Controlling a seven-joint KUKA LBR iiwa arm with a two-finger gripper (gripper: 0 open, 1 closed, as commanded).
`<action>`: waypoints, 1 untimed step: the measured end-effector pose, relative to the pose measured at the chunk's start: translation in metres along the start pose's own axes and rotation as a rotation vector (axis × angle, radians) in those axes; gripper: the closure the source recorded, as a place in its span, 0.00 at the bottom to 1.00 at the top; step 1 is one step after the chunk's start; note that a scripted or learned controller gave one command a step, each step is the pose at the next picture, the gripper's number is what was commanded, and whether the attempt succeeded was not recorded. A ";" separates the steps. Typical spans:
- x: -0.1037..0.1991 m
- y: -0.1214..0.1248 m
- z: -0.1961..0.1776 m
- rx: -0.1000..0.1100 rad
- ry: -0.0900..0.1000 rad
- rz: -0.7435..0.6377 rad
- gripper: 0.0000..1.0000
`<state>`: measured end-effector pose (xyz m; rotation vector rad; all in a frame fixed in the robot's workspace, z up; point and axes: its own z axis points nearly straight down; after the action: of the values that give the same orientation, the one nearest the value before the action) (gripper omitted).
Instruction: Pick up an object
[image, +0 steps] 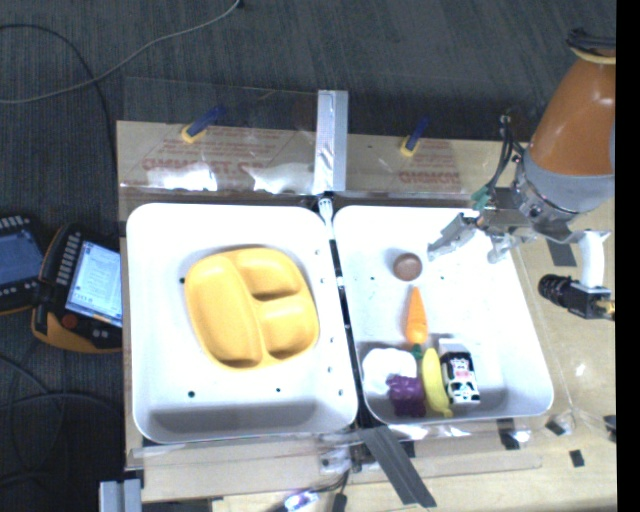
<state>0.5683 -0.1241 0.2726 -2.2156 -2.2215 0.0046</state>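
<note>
Your end effector (470, 238) hangs spread wide and holding nothing over the right bin (520, 310); below it lie the ball (407, 266), carrot (416, 315) and banana (434, 381).

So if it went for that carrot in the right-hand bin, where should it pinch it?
Probably across the carrot's thick middle, coming straight down from above. It lies flat, pointing up and down the bin, with bare floor on both long sides, so the fingers could close on those sides.
</note>
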 end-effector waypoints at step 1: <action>0.020 0.012 0.117 0.000 0.001 -0.160 0.00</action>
<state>0.5796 -0.1035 0.1552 -2.0304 -2.3907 0.0039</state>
